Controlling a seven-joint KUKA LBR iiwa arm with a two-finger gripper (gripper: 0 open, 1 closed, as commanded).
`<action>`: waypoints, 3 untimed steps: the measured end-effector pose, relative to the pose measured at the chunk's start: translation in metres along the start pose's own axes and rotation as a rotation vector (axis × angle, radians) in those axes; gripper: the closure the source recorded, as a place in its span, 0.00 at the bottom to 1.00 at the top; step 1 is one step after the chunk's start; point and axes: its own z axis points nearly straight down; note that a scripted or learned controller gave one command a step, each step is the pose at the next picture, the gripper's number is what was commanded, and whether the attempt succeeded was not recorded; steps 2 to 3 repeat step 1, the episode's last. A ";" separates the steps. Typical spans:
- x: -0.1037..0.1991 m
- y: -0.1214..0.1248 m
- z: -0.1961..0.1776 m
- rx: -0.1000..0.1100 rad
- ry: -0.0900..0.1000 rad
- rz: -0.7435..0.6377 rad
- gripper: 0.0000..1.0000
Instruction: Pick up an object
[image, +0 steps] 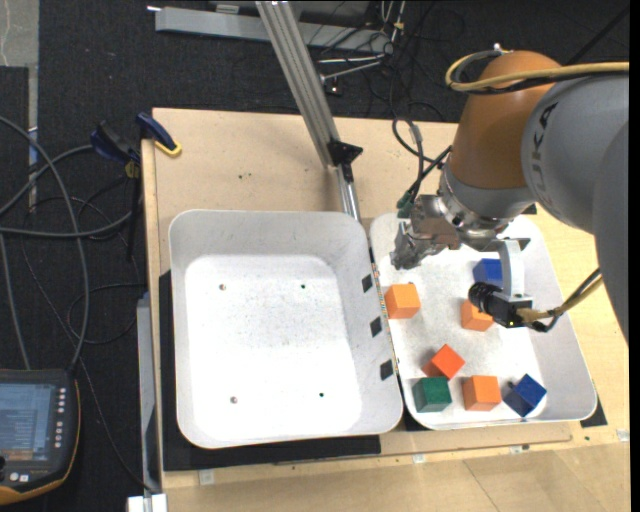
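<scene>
from my seat, nearest the camera i see the front rim of the right bin (500, 420), and along it a green cube (433, 394), an orange cube (481, 392) and a dark blue cube (525, 394) in a loose row, green to the left, blue to the right. just behind the green one sits a red-orange cube (447, 361), turned on a diagonal. further back, an orange block (476, 317) lies by a black fitting with cable on the arm, partly covered by it, and another orange cube (402, 300) sits close to the bin's left wall. a blue cube (488, 270) shows behind the orange block, half hidden by the arm's hardware.

the left bin (200, 420) lies beside it, edges touching or nearly so, on the wooden tabletop (250, 160).

the hand (409, 252) hangs over the back left part of the right bin, just behind the orange cube near the wall, and i see no contact between them. the fingers are dark and bunched against the wrist from this angle, so i cannot tell if they stand wide or narrow, and i see no cube between them. above it rise the grey arm and its orange band (500, 120).

to the left of the tabletop, a handheld pendant (30, 430) lies on the dark floor, and a blue clamp (140, 135) grips the far left corner.
</scene>
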 end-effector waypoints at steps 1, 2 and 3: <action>0.053 0.011 -0.010 -0.001 0.001 -0.001 1.00; 0.053 0.011 -0.010 -0.001 0.001 -0.001 1.00; 0.053 0.011 -0.010 -0.001 0.001 -0.001 1.00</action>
